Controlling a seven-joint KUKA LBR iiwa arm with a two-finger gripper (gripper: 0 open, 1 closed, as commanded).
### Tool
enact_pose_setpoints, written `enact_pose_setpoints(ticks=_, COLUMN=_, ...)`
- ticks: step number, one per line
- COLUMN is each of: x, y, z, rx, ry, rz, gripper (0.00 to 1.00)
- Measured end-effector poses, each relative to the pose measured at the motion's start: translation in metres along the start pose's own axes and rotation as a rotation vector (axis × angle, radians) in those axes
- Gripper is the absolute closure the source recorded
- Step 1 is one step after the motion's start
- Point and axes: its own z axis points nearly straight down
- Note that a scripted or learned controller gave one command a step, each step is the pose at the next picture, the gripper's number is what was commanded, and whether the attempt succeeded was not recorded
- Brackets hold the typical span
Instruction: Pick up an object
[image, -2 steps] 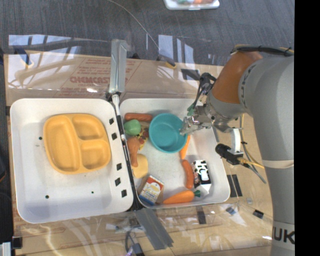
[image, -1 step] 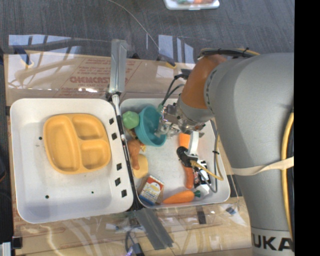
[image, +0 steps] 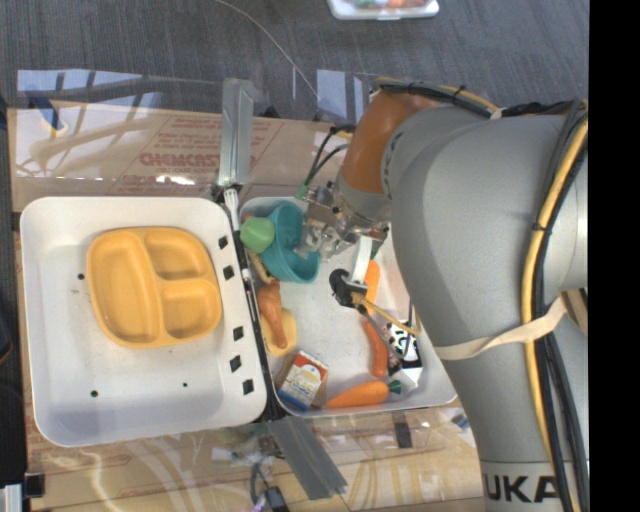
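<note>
One teal cup lies tipped beside gripper.

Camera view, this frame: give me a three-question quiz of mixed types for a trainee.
1. True or false: the yellow divided tray lies in the left bin.
2. Which object sits nearest the claw? A) teal bowl B) small carton C) carrot
3. Fill in: the green ball rests at the teal bowl's ____ side in the view.

Key: 1 true; 2 A; 3 left.
</note>
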Motion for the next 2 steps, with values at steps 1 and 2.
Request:
enact_pose_setpoints(ticks=1, x=-0.004, y=-0.001, z=-0.009, rx=0.007, ry=-0.006, rz=-0.002, gripper=1.0)
enact_pose_setpoints(ticks=2, x=0.002, y=0.001, z=-0.081, rx=-0.008, ry=0.006, rz=0.141, gripper=1.0)
